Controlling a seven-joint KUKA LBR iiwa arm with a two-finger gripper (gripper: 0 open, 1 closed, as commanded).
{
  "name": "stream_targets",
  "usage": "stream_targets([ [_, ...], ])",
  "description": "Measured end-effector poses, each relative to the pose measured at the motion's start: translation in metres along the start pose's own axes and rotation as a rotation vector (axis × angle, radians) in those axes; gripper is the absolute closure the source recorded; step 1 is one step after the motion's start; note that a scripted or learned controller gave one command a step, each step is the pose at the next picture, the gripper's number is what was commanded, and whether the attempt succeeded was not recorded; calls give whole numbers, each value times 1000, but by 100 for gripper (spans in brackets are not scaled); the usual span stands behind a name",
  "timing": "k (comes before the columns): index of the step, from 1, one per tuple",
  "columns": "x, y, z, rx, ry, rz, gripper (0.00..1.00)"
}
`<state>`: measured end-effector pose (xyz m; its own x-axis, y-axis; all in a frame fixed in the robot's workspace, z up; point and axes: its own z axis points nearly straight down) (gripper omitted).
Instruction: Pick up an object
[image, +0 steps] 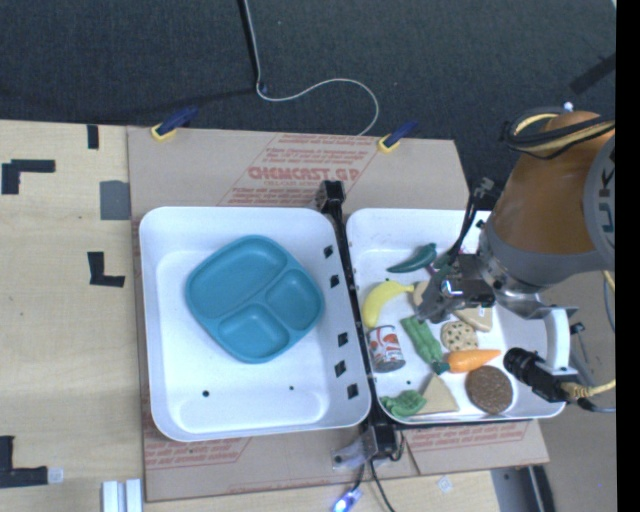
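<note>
- Right bin (395, 228) crowded with small toy foods: banana (385, 298) near the divider, a small can (386, 347) just near of it, a green pod-like piece (421, 340), a dark green pepper-like piece (412, 262) toward the far side, a cookie (459, 335), a carrot (473, 359), a round brown patty (490, 389), a tan wedge (440, 395) and a leafy green bit (404, 404) at the near edge.
- Likely all light, hollow plastic: stiff, smooth, a little slippery, not fragile.
- Banana judged the easiest target: sits apart from the rest on its left side, curved, narrow enough across the middle to pinch there.
- Flat cookie and patty judged harder: low to the bin floor, little edge to catch.
- Can likely rolls if nudged; best taken across its sides.
- Left bin (160, 300) on the table holding a blue divided plate (255, 298), well apart from the arm.
- Arm (555, 210) reaching in from the right, wrist bent down over the middle of the right bin.
- Tool (447, 290) low above the clutter, between the pepper-like piece and the cookie, just right of the banana.
- Cannot tell whether spread or pressed together; nothing seen pinched.
</note>
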<state>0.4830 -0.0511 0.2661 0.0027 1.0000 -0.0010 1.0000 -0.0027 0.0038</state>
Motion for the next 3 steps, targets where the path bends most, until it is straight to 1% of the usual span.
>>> stream_targets([
  [1, 57, 43, 37, 6, 1, -9, 100],
  [2, 50, 8, -85, -4, 2, -5, 100],
  [3, 123, 1, -123, 1, 3, -13, 100],
])
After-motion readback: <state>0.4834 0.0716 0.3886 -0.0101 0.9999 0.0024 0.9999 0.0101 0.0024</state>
